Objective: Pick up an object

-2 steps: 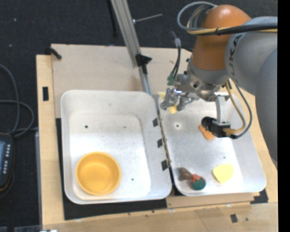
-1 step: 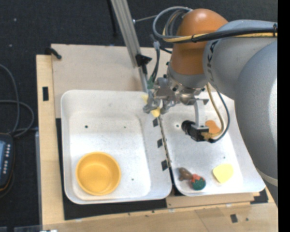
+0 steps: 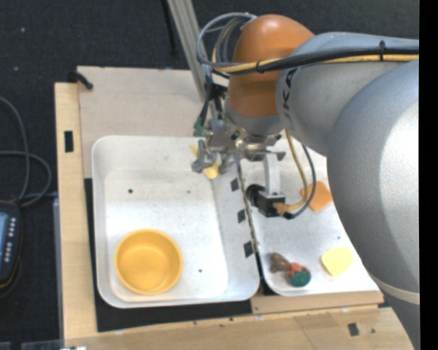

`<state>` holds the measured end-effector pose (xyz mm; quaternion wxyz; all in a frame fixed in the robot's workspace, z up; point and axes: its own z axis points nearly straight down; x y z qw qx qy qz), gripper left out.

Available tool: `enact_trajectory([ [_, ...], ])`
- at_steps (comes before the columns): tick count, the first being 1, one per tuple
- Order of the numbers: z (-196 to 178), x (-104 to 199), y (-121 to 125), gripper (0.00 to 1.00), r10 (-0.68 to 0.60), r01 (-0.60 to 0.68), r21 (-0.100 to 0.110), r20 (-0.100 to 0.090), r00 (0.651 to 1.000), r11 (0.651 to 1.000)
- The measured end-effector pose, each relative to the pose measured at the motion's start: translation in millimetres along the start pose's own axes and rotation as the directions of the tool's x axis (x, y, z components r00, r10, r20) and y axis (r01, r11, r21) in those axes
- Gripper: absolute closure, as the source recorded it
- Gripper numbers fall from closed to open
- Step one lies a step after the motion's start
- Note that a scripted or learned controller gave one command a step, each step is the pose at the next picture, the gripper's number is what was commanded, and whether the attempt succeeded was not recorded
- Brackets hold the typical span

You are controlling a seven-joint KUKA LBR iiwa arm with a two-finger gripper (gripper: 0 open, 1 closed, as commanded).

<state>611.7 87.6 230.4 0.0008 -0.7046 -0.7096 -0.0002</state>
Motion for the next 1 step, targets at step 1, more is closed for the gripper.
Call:
enact_trajectory([
  [1,-20.3,-0.8,-3.7,1.00,0.003,-0.003,-0.003,0.000,1.000,1.000],
])
